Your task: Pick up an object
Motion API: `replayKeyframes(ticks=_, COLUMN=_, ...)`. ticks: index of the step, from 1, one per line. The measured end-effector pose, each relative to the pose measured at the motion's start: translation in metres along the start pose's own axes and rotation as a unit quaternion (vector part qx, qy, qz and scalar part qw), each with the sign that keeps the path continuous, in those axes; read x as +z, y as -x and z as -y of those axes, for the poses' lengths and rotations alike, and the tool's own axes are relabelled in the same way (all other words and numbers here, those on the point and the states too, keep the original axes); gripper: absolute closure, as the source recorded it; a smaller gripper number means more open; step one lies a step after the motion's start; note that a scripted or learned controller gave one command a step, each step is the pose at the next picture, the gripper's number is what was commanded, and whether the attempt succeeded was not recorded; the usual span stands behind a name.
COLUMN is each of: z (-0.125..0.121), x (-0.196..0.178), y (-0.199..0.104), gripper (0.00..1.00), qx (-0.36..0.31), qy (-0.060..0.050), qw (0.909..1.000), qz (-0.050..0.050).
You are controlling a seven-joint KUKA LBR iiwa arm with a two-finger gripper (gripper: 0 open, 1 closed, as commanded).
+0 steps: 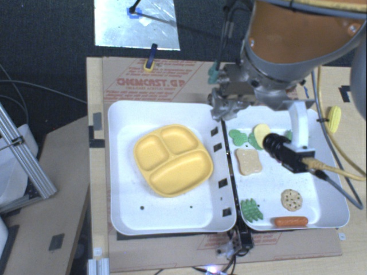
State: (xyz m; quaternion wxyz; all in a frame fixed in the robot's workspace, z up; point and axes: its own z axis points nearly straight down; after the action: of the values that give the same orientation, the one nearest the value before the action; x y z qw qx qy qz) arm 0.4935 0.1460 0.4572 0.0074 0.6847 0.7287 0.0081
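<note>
Camera view: nothing picked up yet. Gripper [225, 109] sits over the top-left corner of the right bin [338, 211], near the divider; can't tell its state from here. Candidates lie loose in that bin: toast slice [249, 161], cookie [291, 199], hot dog [291, 222], green leaf [251, 209]. Left bin [123, 211] holds a yellow divided plate [172, 159]. Arm body hides the bin's upper part.

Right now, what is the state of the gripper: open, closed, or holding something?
Gripper: cannot be told. It sits over the top left corner of the right bin, and nothing shows between it and the toy food below.
</note>
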Motion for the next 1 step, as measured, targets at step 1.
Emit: replayKeyframes(ticks=1, z=-0.0009, x=-0.0111, y=0.0001, gripper=1.0, qx=-0.003, qy=0.002, qw=1.0, qz=0.0)
